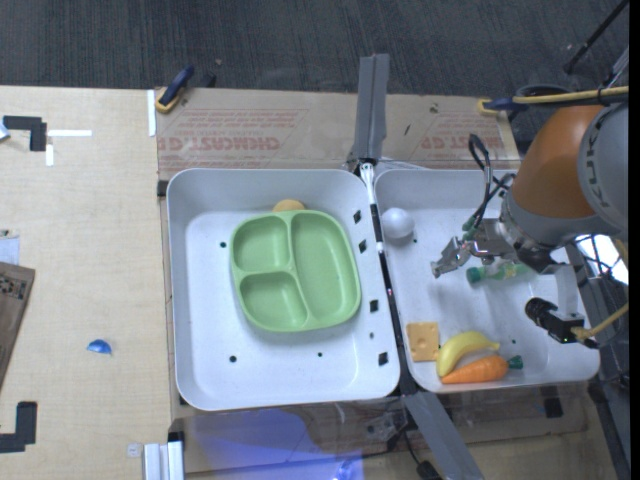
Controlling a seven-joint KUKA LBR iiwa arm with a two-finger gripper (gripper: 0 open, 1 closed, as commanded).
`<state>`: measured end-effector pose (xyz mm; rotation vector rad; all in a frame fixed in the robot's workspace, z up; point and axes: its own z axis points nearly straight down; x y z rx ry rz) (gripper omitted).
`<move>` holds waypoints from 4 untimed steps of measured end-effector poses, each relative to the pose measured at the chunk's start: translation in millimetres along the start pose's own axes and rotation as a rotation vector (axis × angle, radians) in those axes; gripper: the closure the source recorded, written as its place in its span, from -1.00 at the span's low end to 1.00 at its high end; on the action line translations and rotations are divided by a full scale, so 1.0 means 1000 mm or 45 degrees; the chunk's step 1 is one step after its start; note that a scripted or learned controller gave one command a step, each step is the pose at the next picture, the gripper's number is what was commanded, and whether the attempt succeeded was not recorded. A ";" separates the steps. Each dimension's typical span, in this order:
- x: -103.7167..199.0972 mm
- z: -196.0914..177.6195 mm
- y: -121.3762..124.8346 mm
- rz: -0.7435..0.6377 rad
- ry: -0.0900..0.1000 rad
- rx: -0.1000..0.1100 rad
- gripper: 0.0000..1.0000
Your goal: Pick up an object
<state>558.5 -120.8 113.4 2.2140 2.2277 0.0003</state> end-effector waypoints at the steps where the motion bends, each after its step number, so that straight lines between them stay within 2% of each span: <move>1: -0.005 0.007 0.009 -0.065 -0.002 -0.036 -1.00; 2: 0.023 -0.017 0.008 -0.289 -0.001 0.001 -1.00; 3: -0.028 -0.010 0.028 -0.408 -0.002 0.000 -1.00; 4: -0.052 0.022 0.015 -0.356 0.001 0.002 -1.00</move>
